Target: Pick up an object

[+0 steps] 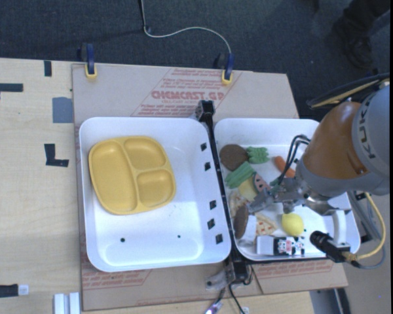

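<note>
The right bin (314, 126) holds several toy foods: a brown round piece (234, 156), a green leafy piece (256, 154), a green pod (239, 174), an orange carrot (280, 164), a yellow lemon (292, 225), a dotted wedge (265, 226), a dark brown strip (240, 222) and a small white carton (281, 246). My gripper (270, 200) hangs low over the middle of this bin, just above the lemon and wedge and beside a pale yellow piece (247, 190). The grey and orange arm (337, 152) covers the bin's right part.
The left bin (92, 241) carries a yellow divided plate (132, 173) in its upper half. A black divider (213, 175) runs between the bins. Both bins rest on a cardboard sheet (183, 93) held by two clamps at the back.
</note>
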{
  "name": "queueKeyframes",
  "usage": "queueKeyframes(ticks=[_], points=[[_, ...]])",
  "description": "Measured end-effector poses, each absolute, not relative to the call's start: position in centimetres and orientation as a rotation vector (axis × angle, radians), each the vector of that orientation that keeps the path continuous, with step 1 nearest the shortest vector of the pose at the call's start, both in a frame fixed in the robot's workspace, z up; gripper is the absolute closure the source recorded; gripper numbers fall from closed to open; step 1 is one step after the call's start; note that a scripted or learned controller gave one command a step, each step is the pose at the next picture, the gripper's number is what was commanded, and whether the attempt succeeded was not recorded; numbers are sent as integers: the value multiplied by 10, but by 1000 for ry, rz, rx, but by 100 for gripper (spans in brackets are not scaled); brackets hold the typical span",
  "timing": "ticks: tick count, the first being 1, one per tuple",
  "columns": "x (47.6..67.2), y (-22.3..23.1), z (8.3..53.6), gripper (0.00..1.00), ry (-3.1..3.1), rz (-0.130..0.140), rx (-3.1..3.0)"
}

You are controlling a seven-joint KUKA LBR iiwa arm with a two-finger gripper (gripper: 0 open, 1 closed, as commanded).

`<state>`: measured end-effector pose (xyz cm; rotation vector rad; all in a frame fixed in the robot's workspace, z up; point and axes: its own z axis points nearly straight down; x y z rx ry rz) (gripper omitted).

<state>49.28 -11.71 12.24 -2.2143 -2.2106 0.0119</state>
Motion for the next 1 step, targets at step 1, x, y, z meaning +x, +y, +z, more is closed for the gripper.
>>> queueKeyframes(ticks=[1], points=[[526, -130, 86, 0, -2219, 0, -2211]])
